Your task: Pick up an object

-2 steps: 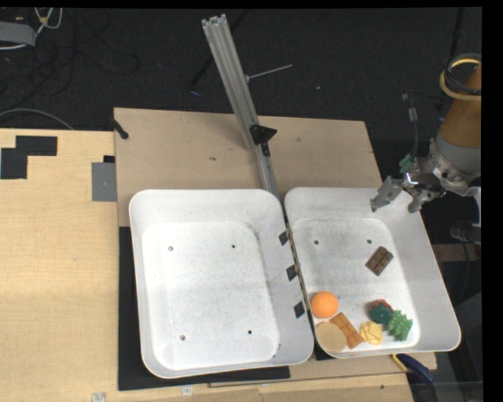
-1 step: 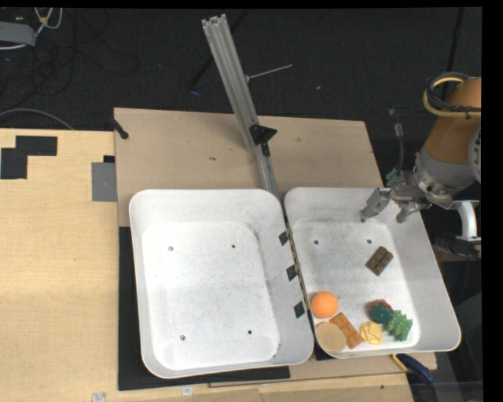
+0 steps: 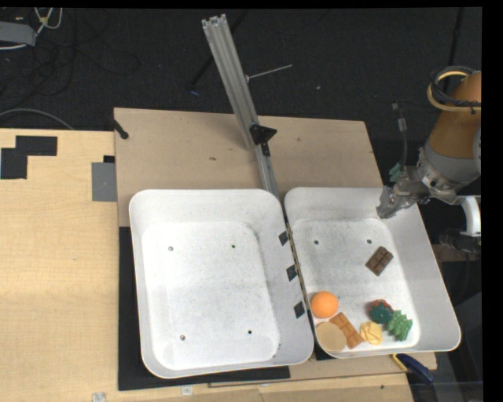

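Robotics lab bench. Industrial arm (image 3: 454, 137) reaches in from the right over two shallow white bins (image 3: 206, 206) on a plywood board (image 3: 314, 145). Aluminium extrusion post (image 3: 236, 94) rises at the far side, loose cables (image 3: 31, 23) lie on the dark floor far left.

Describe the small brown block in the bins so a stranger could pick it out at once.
Look at the right-hand white bin, the one holding objects. Most of them cluster along its near edge; the brown block lies alone above that cluster, toward the right wall. It is the one dark, flat, rectangular piece, set well apart from the orange ball.
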Available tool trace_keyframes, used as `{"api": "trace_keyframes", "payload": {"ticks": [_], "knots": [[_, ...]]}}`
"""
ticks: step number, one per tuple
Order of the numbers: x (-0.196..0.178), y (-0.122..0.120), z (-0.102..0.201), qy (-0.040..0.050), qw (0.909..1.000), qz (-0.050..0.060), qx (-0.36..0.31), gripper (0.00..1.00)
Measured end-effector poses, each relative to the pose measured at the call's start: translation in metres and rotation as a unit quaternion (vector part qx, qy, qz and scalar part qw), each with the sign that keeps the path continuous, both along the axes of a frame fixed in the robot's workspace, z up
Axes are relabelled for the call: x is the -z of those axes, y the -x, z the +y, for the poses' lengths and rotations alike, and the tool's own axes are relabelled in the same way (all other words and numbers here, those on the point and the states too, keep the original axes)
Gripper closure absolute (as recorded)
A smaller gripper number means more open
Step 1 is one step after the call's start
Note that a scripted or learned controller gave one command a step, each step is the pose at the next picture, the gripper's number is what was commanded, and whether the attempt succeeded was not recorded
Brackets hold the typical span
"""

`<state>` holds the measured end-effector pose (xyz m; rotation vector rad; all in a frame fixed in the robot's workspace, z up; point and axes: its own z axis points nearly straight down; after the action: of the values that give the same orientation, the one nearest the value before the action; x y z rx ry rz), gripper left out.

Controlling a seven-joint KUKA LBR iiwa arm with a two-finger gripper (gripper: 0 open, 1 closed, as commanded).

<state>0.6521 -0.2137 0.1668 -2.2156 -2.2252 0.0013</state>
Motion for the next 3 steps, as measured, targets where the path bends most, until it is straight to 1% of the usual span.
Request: {"api": "trace_keyframes", "payload": {"ticks": [1,2,3], "knots": [[-0.052,0.006,0.006,0.0009,1.0000,-0.003,0.001,1.00],[-0.106,0.006,0.005,0.0011,1.0000,-0.003,0.001,1.00],[-0.098,0.023,0.046,-0.0007,1.0000,0.001,0.001,1.00]]}}
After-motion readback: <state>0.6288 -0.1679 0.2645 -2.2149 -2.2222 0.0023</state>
